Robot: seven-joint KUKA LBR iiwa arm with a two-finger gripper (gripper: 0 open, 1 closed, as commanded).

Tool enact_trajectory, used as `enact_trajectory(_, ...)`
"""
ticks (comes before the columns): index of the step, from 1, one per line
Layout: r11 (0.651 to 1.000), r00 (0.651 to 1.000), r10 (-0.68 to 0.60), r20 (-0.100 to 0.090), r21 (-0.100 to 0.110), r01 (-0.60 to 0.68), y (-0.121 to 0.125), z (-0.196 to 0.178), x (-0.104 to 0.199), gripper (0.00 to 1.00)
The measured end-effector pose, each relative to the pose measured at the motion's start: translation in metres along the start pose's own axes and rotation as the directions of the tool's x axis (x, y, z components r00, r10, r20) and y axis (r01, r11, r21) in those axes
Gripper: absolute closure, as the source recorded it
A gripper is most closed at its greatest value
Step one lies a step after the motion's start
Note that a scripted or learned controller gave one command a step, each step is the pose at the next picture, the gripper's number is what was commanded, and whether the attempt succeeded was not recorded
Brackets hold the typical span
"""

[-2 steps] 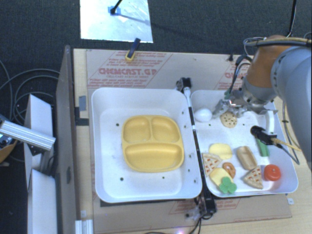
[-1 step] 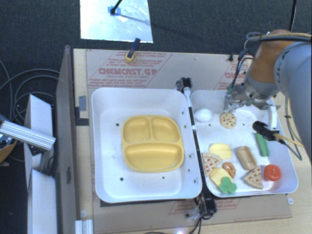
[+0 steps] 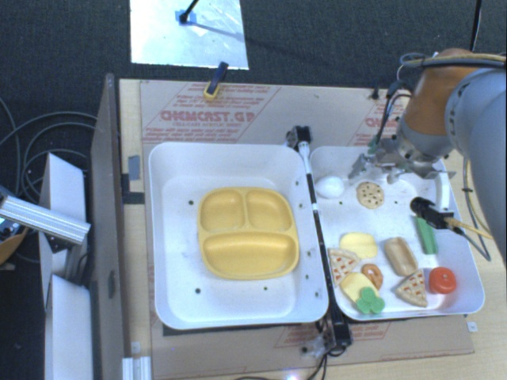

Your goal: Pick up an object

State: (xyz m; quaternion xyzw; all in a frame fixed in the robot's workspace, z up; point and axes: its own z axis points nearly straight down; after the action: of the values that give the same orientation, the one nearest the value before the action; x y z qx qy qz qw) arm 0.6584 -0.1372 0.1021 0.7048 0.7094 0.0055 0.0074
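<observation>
Scene: two shallow white bins side by side on a bench, seen from above at a slant, with the grey arm reaching in from the right.
Gripper: the gripper [image 3: 374,169] hangs over the far end of the right bin [image 3: 396,216]; its jaws stand apart and nothing is caught between them.
Nearest object: a round speckled cookie [image 3: 370,194] lies flat on the bin floor just below the gripper in the view, close under its tips and apart from them.
To the cookie's left: a white egg [image 3: 329,186] rests near the wall between the bins.
Nearer the camera: a pale yellow piece [image 3: 359,245], a bread roll [image 3: 401,254], a green stick [image 3: 426,234], a pizza slice [image 3: 412,288] and a red tomato [image 3: 441,279], all well apart from the gripper.
Left bin: the left bin [image 3: 174,212] holds a yellow divided plate [image 3: 247,233], lying flat near its middle.
</observation>
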Motion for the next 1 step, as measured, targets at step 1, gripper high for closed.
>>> enact_trajectory(1,1.0,1.0,0.011,-0.002,0.005,-0.011,-0.0339,0.0113,-0.0727,0.0)
